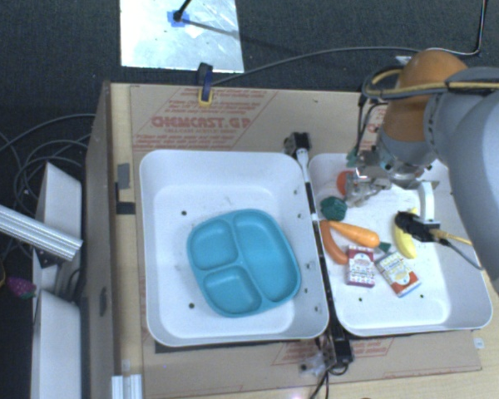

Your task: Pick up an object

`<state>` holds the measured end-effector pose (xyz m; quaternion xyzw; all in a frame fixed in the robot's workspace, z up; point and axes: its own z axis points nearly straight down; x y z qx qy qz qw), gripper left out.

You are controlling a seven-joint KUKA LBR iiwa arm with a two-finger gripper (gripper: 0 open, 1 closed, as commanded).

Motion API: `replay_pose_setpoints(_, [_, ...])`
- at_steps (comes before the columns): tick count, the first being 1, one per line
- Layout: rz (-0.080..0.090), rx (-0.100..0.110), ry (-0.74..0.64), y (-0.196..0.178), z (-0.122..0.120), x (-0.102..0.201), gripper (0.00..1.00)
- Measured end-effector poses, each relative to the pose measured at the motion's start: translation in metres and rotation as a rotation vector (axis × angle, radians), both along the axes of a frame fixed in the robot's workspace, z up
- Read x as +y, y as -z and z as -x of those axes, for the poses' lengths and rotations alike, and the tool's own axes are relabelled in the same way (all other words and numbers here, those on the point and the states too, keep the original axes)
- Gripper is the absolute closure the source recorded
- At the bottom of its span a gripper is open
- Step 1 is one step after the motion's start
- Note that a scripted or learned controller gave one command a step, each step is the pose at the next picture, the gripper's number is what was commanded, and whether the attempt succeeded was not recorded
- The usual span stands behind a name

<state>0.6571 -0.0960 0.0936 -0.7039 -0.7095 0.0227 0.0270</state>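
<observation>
Red round item [343,181] is lying in the far left corner of the right bin [449,310], partly hidden by the claw. Claw [364,185] is hanging low over that corner, just right of the red item and apparently touching or nearly touching it; contact is not resolving at this angle. Whether the claw is open or closed cannot be told, and nothing is showing as held in it.

Other items are sitting nearer in the same bin. Carrot [355,233] with a green top is lying crosswise just near of the claw, with a second orange piece [333,245] against its left end. Red box [360,267] and a red-and-white box [397,273] are lying side by side near of the carrot. Yellow item [404,242] is lying right of the carrot.

Arm [474,148] is reaching in from the right. Left bin [162,223] is holding a blue divided tray [243,261]. Both bins are resting on the bench [233,115].
</observation>
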Motion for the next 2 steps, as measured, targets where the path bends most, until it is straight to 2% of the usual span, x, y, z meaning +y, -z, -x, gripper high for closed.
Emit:
replay_pose_setpoints(1, [0.015,-0.015,0.002,-0.004,-0.002,-0.008,0.0])
replay_pose_setpoints(2, [0.006,-0.071,0.007,0.01,0.061,0.009,0.0])
